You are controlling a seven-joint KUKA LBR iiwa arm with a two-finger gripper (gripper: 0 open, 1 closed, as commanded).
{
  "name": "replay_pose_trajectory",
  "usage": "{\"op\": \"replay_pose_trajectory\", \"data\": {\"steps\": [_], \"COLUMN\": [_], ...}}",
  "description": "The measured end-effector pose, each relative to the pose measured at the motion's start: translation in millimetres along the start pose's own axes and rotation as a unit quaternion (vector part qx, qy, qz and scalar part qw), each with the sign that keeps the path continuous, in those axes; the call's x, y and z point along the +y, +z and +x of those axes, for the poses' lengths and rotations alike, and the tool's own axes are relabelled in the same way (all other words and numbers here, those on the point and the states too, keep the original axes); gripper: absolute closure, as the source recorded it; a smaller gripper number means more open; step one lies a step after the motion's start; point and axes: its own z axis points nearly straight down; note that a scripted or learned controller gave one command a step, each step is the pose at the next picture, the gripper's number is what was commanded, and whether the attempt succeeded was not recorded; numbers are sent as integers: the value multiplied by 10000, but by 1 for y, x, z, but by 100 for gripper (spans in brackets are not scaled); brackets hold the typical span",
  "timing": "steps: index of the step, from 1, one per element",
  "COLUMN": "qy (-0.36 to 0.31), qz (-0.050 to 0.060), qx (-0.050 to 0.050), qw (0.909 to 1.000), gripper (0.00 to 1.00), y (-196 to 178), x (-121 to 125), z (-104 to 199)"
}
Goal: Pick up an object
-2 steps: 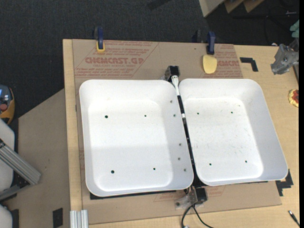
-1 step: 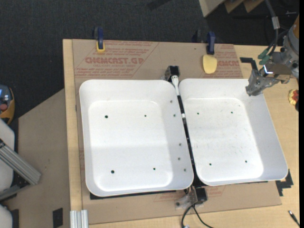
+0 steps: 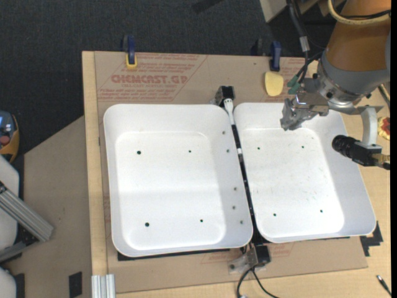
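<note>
My gripper (image 3: 290, 121) hangs over the far left corner of the right bin (image 3: 347, 222), just inside its back rim. Nothing shows in it or under it. The grey arm with its orange band comes in from the upper right. A small pale yellow piece (image 3: 273, 83) lies on the brown board behind the right bin, outside both bins and a little up and left of the gripper. The left bin (image 3: 118, 185) shows its white floor with a few dark dots.
A black strip (image 3: 240, 166) runs between the two bins. Two blue clamps (image 3: 129, 45) (image 3: 275, 53) hold the board's back edge. A black cylinder part (image 3: 351, 148) juts over the right bin's right rim. Cables lie at the front edge (image 3: 254, 262).
</note>
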Motion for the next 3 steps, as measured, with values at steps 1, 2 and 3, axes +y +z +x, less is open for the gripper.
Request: {"op": "replay_pose_trajectory", "data": {"steps": [1, 2, 3], "qy": [5, 25, 28], "qz": [-51, -37, -41], "qx": [-13, -12, -11], "qw": [10000, 10000, 10000], "gripper": [100, 100, 100], "y": [-1, -27, -55], "x": [55, 33, 7], "z": [26, 19, 14]}}
